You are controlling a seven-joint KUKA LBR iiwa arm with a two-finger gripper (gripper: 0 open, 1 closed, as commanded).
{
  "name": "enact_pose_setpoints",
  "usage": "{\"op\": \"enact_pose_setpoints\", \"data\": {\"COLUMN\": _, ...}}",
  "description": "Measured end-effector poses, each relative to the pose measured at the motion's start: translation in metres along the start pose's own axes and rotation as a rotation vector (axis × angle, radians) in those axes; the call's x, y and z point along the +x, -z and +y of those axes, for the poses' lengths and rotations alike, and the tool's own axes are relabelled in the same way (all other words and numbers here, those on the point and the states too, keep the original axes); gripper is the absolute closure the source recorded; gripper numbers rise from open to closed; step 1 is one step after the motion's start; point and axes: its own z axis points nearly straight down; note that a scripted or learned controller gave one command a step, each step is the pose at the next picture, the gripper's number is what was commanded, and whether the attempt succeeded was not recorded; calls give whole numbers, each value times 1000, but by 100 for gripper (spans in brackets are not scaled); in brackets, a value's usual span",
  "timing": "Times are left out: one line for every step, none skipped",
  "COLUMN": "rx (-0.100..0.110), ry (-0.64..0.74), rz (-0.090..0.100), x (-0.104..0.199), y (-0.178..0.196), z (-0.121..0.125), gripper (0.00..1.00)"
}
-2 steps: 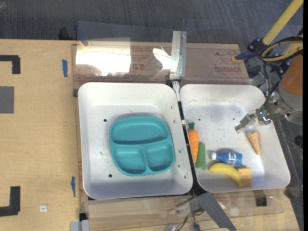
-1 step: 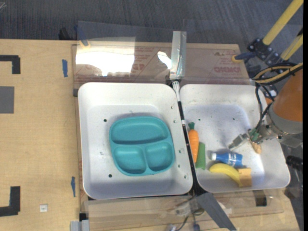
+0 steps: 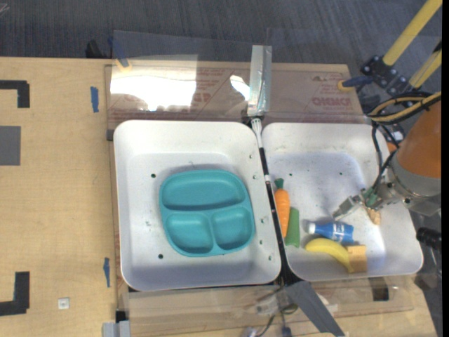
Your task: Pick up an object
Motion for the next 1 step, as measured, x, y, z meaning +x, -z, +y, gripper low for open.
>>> {"op": "enact_pose_setpoints", "data": {"rx": 6, "ry": 87, "rz": -6, "x": 11, "y": 26, "z": 23, "gripper": 0}}
